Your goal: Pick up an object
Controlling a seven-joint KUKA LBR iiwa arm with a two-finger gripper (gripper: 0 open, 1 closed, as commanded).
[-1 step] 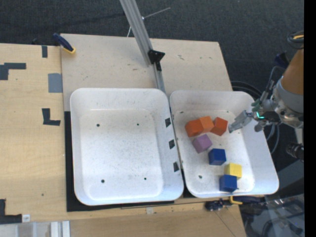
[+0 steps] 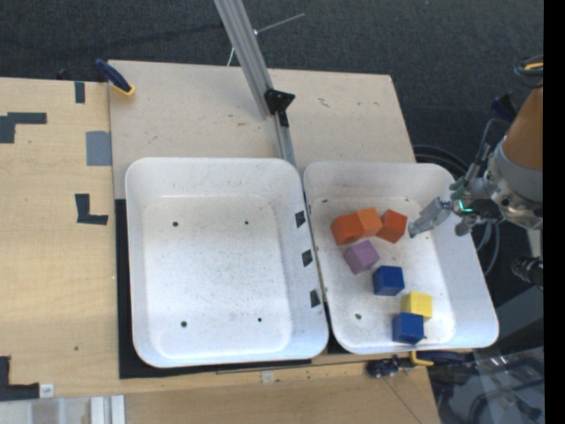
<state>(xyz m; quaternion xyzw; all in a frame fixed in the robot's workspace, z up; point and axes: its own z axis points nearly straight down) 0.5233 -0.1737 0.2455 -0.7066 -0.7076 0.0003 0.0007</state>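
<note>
White bins (image 2: 216, 177); orange blocks (image 2: 349, 228), purple block (image 2: 361, 256), blue blocks (image 2: 387, 280), yellow block (image 2: 418, 304); tan worktop (image 2: 194, 104).

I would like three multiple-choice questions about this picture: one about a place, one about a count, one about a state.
1. Which bin holds the blocks?
A. left bin
B. right bin
C. both

2. How many blue blocks are there?
A. one
B. two
C. three

3. What state is the hand in?
A. open, holding nothing
B. shut on a purple block
C. shut on a yellow block

Answers: 1 B, all blocks lie in the right bin. 2 B, one blue block in the middle, another blue block under the yellow block. 3 A, the fingers are apart, at the bin's right rim.
</note>
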